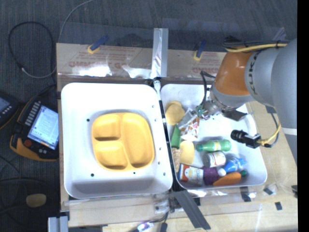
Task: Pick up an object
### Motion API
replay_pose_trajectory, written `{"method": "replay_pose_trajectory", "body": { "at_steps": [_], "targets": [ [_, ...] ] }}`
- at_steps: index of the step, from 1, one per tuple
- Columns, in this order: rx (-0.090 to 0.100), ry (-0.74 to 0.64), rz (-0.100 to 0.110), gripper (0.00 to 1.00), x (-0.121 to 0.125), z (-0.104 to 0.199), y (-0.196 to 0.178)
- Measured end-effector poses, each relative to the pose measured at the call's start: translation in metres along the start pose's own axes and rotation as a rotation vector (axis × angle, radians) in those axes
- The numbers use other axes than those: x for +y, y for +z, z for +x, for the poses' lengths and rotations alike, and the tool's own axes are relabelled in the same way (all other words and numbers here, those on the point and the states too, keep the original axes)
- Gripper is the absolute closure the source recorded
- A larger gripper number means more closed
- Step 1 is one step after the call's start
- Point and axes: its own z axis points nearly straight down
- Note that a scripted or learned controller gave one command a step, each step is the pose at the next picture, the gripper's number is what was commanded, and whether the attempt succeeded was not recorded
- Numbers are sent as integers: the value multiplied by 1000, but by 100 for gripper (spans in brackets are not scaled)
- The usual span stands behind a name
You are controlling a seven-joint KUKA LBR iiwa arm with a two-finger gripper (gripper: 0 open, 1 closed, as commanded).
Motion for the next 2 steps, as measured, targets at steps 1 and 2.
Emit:
{"method": "replay_pose_trajectory", "body": {
  "at_steps": [1, 2],
  "targets": [
    [3, 83, 10, 0, 15, 26, -86],
    [3, 149, 10, 0, 0, -4, 5]
  ]
}}
